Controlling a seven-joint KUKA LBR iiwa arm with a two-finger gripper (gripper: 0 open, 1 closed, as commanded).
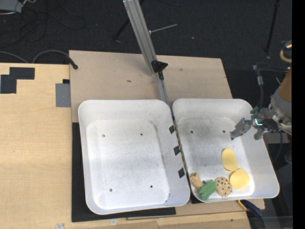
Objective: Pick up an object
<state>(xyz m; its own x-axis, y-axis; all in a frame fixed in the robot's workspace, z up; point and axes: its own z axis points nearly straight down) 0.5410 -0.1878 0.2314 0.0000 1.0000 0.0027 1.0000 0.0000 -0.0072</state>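
Note:
My gripper [249,131] hangs over the right bin's [205,109] right side, fingers spread open with nothing between them. Below it in the bin lie a yellow oval piece [229,159] and a yellow round piece [239,179]. Along the bin's front edge sit a brown cookie-like disc [222,186], a green object [208,189] and a small tan piece [195,180]. The yellow oval piece is the closest to the gripper, a little below and to its left.
The left bin [125,156] adjoins the right one, with black clips [175,150] along the shared rim. A slanted aluminium bar [143,37] runs from the top down to the bins' junction. A wooden bench top [33,142] lies at the left.

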